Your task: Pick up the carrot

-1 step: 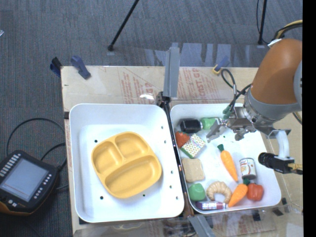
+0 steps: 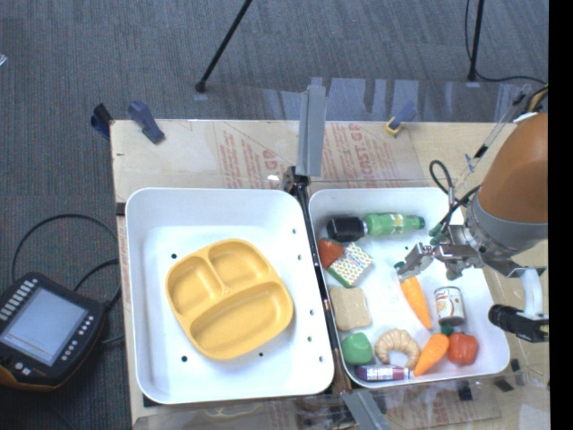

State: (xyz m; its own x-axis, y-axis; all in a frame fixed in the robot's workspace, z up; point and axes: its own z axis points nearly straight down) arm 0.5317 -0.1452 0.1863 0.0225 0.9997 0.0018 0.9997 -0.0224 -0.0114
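Two carrots (image 2: 414, 301) lie close below our gripper (image 2: 417, 262), fingers apart and holding nothing, so next we drop and squeeze.

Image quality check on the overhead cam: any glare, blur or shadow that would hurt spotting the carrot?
Camera view: even, soft light, no hard shadows; the white right bin is bright, yet the carrot contrasts well against it. The whole frame is slightly soft, so small labels such as the can's are unreadable. The gripper above the carrot's top end looks a bit smeared.
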